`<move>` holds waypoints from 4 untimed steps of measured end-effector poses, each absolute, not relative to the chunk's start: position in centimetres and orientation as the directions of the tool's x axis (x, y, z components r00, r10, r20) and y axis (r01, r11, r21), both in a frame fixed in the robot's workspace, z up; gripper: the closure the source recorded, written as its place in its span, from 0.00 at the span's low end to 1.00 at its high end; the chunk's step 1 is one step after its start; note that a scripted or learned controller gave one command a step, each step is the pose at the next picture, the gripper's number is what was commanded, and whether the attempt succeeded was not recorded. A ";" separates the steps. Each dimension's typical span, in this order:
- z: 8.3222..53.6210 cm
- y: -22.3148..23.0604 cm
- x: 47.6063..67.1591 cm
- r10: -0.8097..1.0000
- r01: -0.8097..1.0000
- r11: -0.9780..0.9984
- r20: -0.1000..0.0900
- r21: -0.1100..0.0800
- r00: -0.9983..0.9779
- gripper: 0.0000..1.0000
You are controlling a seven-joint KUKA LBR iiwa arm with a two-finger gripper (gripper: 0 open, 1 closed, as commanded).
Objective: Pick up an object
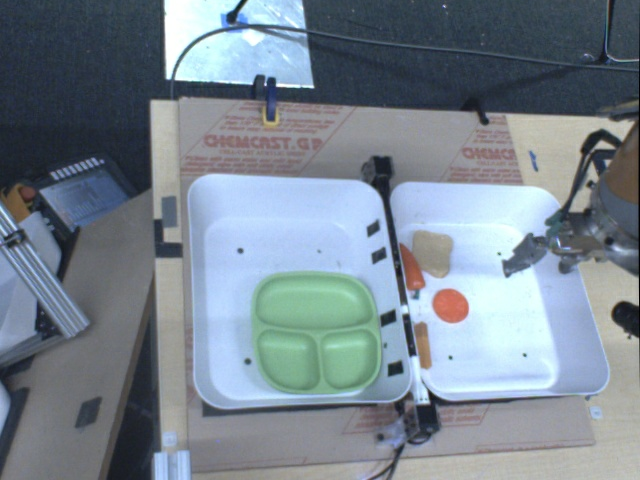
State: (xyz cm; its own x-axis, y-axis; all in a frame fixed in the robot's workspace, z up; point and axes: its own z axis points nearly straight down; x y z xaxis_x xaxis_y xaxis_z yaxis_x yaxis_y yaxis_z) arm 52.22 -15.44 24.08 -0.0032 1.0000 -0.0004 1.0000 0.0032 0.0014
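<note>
In the right bin lie a tan, bread-like piece, an orange carrot-shaped piece against the left wall, a round orange-red disc and a small brown stick near the left wall. My gripper hangs over the right part of that bin, to the right of the tan piece and the disc, and apart from them. Nothing is visible between its fingers.
The left bin holds a green three-compartment plate. A black clamp sits at the back, between the bins. Cardboard lies under both bins. Cables cross the dark floor at the back.
</note>
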 end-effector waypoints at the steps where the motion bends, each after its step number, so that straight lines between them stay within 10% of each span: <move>1: 19.9 -15.4 52.0 1.000 1.000 0.001 0.001 -0.002 -0.001 0.00; 3: 10.4 -15.0 51.0 1.000 1.000 0.001 0.002 -0.004 -0.001 0.00; 4: 11.7 -15.1 51.2 1.000 1.000 0.001 -0.001 0.003 -0.001 1.00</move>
State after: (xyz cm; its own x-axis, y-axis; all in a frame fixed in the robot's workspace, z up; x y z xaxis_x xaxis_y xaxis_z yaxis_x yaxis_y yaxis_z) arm 51.23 -15.05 11.75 -0.0014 1.0000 -0.0010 1.0000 0.0014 0.0026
